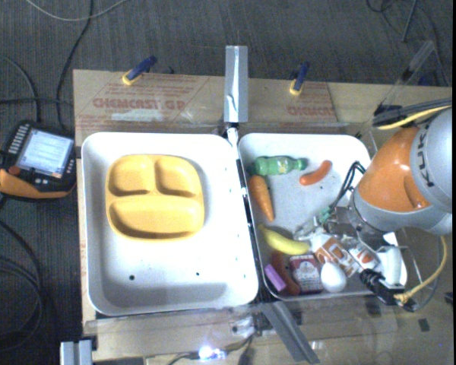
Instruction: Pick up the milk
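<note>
The claw (330,230) hangs low in the right bin (289,144); I cannot tell its grip. Just beneath lies the boxy printed milk carton (348,255), beside a smooth white egg (333,277) and curved banana (283,241). A moulded yellow tray (156,196) sits in the left bin (91,226).

The cardboard sheet (182,101) under the bins bears faded red print, mirrored or upside down and too faint to read. The arm's orange band (399,175) shows the white letters "KU" at its right edge. The handheld pendant (38,158) has a lit screen, its content illegible.
</note>
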`<state>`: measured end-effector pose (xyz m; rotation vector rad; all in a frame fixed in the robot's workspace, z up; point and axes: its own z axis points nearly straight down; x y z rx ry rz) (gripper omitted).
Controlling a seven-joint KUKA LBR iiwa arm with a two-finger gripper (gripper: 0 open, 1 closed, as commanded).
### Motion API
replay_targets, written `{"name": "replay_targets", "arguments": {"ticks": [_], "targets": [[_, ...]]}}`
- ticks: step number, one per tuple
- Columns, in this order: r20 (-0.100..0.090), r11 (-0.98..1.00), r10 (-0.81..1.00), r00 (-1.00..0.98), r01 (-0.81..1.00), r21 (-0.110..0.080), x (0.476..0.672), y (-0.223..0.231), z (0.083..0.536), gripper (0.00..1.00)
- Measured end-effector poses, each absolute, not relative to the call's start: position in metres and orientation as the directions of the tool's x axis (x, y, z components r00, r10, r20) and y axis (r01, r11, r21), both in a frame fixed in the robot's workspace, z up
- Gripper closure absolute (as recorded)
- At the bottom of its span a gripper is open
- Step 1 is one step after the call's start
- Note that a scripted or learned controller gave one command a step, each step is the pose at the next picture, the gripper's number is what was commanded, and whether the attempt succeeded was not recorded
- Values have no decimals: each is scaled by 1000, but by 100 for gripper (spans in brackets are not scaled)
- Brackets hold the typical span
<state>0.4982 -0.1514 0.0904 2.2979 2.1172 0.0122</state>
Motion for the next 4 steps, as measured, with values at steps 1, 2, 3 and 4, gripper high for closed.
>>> {"name": "replay_targets", "arguments": {"ticks": [1, 2, 3, 4], "targets": [[-4, -80, 997, 80, 997, 18, 499, -151, 100, 100], [-1, -90, 996, 90, 996, -3, 534, -94, 188, 100], [-2, -88, 996, 88, 996, -6, 534, -94, 196, 100], [-3, -88, 996, 88, 996, -6, 534, -94, 196, 0]]}}
